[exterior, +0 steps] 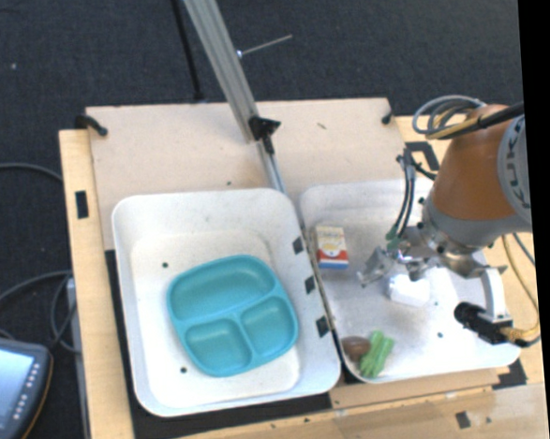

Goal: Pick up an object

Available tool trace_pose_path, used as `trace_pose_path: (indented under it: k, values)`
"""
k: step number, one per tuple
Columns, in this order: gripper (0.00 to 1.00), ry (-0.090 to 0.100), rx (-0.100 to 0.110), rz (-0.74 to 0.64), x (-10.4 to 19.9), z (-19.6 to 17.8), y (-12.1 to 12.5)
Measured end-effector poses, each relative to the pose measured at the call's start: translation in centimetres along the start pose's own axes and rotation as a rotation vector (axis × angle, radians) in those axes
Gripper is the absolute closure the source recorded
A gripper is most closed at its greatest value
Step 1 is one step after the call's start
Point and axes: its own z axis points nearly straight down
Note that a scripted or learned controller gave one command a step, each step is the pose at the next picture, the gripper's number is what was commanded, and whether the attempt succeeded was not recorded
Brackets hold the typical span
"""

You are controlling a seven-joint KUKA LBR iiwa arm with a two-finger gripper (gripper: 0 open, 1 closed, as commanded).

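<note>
At the far left, a dark handheld screen device (pixel 10 387) with cables lies on the floor beside the pale wooden tabletop (pixel 86 274). The left shallow white bin (pixel 135 233) holds a turquoise plastic tray with three compartments (pixel 232 313), lying flat near the bin's middle. A slanted grey aluminium rail (pixel 232 76) runs down from the top to the gap between the bins. In the right shallow white bin (pixel 349 199), a small white carton with an orange-and-red label (pixel 330 247) sits close to the left wall. At the near left corner lie a brown rounded object (pixel 356 347) and a green elongated object (pixel 377 355), touching each other. The grey-and-orange arm (pixel 475 186) reaches over this bin; its gripper (pixel 398 269) hovers above a small white object (pixel 410 292). Whether the gripper is wide or narrow cannot be told.
</note>
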Motion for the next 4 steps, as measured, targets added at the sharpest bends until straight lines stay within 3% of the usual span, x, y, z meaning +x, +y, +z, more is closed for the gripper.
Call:
trace_pose_path:
  k: [1, 2, 3, 4]
  values:
    - [0.0, -0.004, -0.017, -0.006, -1.3, -11.4, 5.6]
    - [0.0, 0.0, 0.0, -0.002, 2.0, -7.4, -1.3]
    - [0.0, 0.002, -0.001, -0.01, 9.2, -2.8, -3.8]
    - [1.0, 0.001, -0.01, 0.0, 8.8, -4.1, -3.5]
